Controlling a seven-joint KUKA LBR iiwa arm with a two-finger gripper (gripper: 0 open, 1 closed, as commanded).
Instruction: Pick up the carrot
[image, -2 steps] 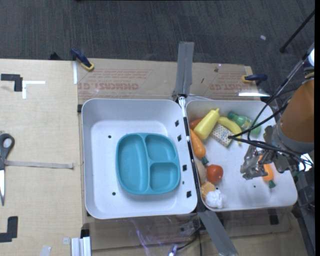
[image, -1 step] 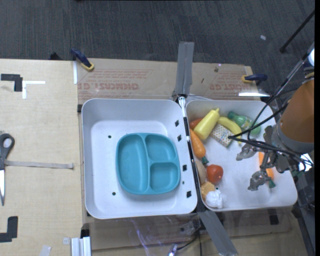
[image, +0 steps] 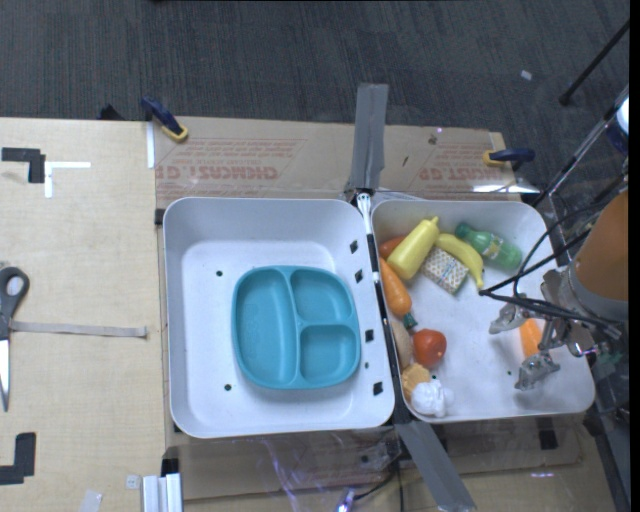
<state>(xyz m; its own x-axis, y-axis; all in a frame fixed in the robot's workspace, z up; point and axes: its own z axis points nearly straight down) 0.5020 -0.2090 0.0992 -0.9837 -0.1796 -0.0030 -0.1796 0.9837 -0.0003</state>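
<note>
Carrot (image: 396, 288): lies along the right bin's (image: 470, 408) left wall, green stalk end toward the tomato (image: 429, 345).
Gripper (image: 528, 348): low at the bin's right side, fingers spread around a small orange piece; well apart from the carrot.
Handling: probably light, stiff, smooth plastic; tapers, so likely to slip.
Grip: across the thick middle.

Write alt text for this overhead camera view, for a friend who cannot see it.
A robot gripper reaches from the right into the right bin, with something small and orange between its fingers. Along that bin's left wall lies a carrot, near a yellow bottle, banana and tomato. The left bin holds a teal divided plate.
</note>
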